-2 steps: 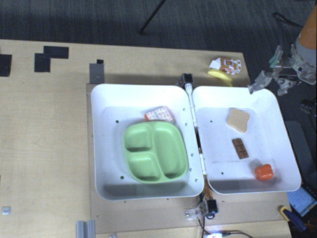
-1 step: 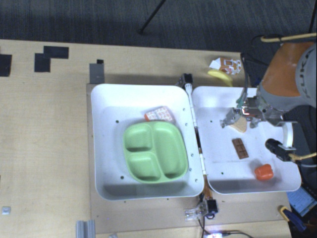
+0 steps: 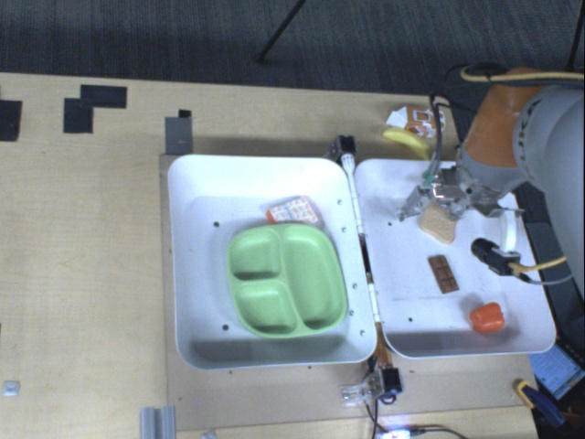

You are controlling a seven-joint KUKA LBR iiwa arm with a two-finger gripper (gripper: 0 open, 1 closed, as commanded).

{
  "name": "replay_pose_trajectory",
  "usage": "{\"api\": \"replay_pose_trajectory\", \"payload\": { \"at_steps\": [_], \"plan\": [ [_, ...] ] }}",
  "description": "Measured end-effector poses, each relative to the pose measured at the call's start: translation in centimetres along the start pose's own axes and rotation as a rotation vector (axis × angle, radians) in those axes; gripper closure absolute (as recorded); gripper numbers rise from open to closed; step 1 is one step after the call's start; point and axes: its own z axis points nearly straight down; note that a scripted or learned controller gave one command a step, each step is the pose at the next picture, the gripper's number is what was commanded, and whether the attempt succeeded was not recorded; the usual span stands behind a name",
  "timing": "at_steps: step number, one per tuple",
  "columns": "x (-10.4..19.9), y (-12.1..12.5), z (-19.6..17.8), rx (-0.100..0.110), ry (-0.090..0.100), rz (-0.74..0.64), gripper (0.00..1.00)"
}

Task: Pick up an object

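grey arm with orange band reaches into the right shallow white bin [image 3: 548, 323] on the desk.
the tool [image 3: 437, 201] hangs over a pale tan wedge-shaped piece [image 3: 438, 226]; whether it is spread or pinching, i cannot tell. a brown rectangular bar [image 3: 444, 273] and an orange rounded block [image 3: 487, 317] lie nearby; a green divided plastic tray [image 3: 286, 280] fills the left bin [image 3: 183, 245].

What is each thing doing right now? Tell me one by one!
green divided plate: lying flat in the left bin, right side up.
red-patterned packet: lying flat, tucked at the plate's far edge.
tan block: in the right bin, right under the gripper; grip unclear.
brown bar: lying flat, apart from the rest.
orange object: resting near the bin's near right corner.
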Motion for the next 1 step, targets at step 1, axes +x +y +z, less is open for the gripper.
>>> {"api": "replay_pose_trajectory", "payload": {
  "at_steps": [1],
  "plan": [
    [-0.07, 0.21, -1.24, -0.007, -0.003, -0.003, 1.0]
  ]
}}
